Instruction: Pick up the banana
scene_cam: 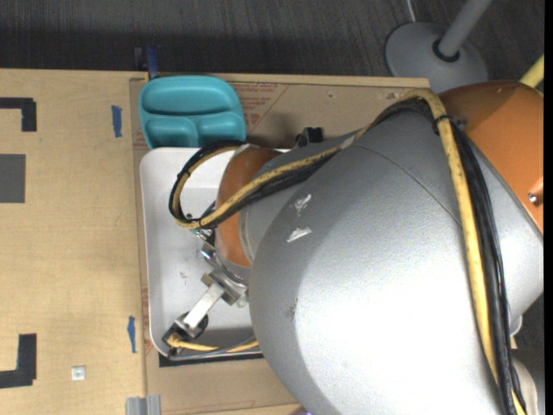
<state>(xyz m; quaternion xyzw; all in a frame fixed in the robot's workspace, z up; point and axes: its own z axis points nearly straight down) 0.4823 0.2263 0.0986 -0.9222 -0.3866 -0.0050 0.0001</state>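
Observation:
My grey arm [380,258] with its orange band [238,201] reaches in from the right and covers most of both bins. The gripper [210,262] hangs below the wrist, low over the floor of the left white bin [160,232], near the bin's middle. Its lower end is hidden under the wrist from this angle. The arm hides most of the bin floor and whatever lies on it.
A teal moulded plastic thing [190,111] lies at the back edge of the left bin. A small black thing [308,135] sits behind the arm near the back rim. Brown cardboard [69,232] with blue tape marks lies left of the bin.

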